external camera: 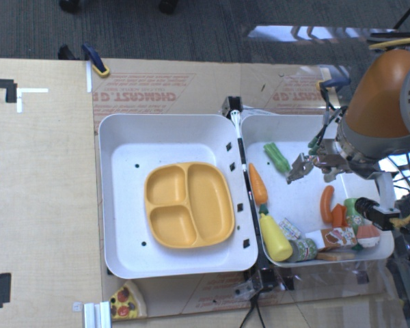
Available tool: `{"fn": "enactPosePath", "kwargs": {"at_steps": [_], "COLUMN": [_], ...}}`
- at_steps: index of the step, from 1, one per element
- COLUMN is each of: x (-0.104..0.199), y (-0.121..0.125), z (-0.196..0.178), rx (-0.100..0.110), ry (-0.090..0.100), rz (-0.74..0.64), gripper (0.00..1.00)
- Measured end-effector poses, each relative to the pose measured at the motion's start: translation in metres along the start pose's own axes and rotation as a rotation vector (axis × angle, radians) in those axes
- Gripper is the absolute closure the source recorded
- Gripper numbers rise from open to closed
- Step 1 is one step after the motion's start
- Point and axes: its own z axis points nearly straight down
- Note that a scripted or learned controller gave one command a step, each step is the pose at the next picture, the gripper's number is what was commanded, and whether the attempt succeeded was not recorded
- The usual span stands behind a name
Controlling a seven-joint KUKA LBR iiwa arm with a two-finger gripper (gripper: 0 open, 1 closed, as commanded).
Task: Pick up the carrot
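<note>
The gripper (300, 169) hangs open with nothing in it over the right bin (297, 137), near the carrot (258, 185).

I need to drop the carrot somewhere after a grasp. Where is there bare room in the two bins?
Free: the left bin's floor around the yellow divided plate, and the right bin's middle between carrot and tool. Crowded: the right bin's lower edge, from yellow bottle to the packets.

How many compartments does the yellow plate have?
3: on the yellow plate in the left bin, one upper left, one lower left, one long one down its right side.
</note>
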Motion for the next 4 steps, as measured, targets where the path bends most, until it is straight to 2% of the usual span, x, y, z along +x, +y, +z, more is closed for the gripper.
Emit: {"fn": "enactPosePath", "kwargs": {"at_steps": [1, 2, 3, 4], "x": [0.047, 0.091, 0.116, 0.053], "y": [0.017, 0.01, -0.029, 0.0], "z": [0.001, 0.001, 0.001, 0.001], "rx": [0.002, 0.0, 0.003, 0.001], "ry": [-0.001, -0.001, -0.002, -0.002], "rz": [0.384, 0.787, 0.824, 1.198], "gripper": [0.0, 0.0, 0.0, 0.0]}}
